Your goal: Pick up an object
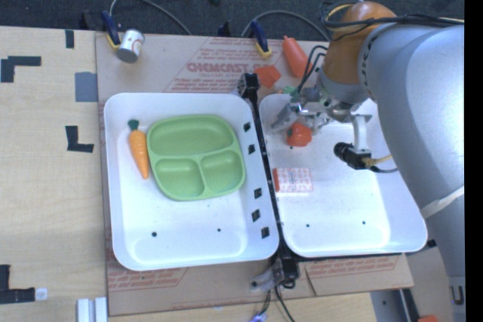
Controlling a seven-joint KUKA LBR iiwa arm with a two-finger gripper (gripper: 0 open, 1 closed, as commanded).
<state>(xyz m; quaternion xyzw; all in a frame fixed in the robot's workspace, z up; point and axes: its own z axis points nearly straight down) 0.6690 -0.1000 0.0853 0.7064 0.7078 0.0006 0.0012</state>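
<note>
1. The table (pixel 45 185) is pale wood-grain board with grey tape marks, and a brown cardboard sheet (pixel 204 72) printed with red lettering lies under the two bins
2. The left bin (pixel 124 230) is a shallow white tray with rounded corners and smooth, glossy walls; it touches the right bin (pixel 355 230), of the same make, along a dark seam set with black clips
3. In the left bin lies a light green plastic plate (pixel 198 156), squarish with soft corners and moulded into three compartments
4. Just beside the plate's left edge lies a toy carrot (pixel 139 151), a tapered orange cone with a small green top
5. In the right bin, near its left wall, lies a small flat packet (pixel 293 180), rectangular, white with a red pattern
6. The gripper (pixel 300 121) hangs over the upper left part of the right bin, metallic and angular, below the arm's smooth grey casing and orange band
7. A small rounded red-orange object (pixel 299 136), smooth like a toy fruit, sits in the right bin right at the jaws; whether the jaws are apart or closed on it I cannot tell
8. On the cardboard above the bins lie an orange tapered piece (pixel 294 55) and a small silver cylinder (pixel 130 44)
</note>
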